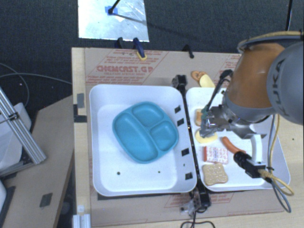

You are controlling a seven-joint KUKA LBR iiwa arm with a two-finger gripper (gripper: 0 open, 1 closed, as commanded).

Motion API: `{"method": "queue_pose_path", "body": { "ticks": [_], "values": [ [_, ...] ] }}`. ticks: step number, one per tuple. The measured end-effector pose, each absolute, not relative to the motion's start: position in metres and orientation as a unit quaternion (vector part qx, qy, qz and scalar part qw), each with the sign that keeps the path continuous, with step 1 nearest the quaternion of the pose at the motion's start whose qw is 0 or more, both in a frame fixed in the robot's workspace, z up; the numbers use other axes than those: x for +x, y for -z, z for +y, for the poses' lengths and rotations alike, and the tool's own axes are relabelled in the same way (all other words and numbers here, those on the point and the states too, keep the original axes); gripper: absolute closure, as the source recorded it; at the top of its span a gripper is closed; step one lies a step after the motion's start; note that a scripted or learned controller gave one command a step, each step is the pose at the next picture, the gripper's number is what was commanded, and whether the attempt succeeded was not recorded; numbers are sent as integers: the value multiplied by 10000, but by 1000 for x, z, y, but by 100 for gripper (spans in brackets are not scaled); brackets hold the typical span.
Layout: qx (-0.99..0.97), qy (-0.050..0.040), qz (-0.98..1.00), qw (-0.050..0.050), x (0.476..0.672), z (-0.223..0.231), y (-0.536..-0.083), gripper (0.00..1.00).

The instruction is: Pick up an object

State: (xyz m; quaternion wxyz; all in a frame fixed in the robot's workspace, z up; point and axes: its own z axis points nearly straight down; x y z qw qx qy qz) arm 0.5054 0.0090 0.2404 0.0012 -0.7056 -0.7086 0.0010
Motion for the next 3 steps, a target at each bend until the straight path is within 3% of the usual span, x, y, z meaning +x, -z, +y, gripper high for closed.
{"method": "queue_pose_path", "body": {
  "ticks": [1,2,3],
  "values": [
    [-7025,52,-7117,-10,487,98,-318,100],
    [-7058,84,-7083,-58,488,74,-466,100],
    [-7040,11,-7102,3,486,126,-446,100]
  ]
}}
